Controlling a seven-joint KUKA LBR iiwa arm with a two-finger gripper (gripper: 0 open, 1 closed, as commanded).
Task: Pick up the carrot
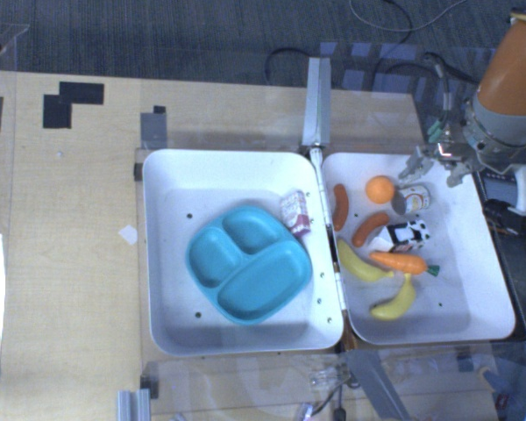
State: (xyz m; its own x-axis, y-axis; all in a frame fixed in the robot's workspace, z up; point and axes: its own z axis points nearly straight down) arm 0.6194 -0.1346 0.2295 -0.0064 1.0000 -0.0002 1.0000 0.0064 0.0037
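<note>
Left bin (158, 261): blue divided plate (250, 263) sits at an angle near the middle; a small crinkled packet (295, 212) lies just beside the plate's upper right corner, against the bin's right wall.

Right bin (486, 305): two sausages (340, 205), an orange ball (380, 189), a small tin (412, 201), a black-and-white cow toy (409, 232), two bananas (361, 264).

Carrot (398, 260) lies flat near the bin's middle, green end to the right, between the bananas, just below the cow toy.

Claw (438, 160) hangs over the bin's upper right corner, well apart from the carrot, fingers spread, nothing between them.
</note>
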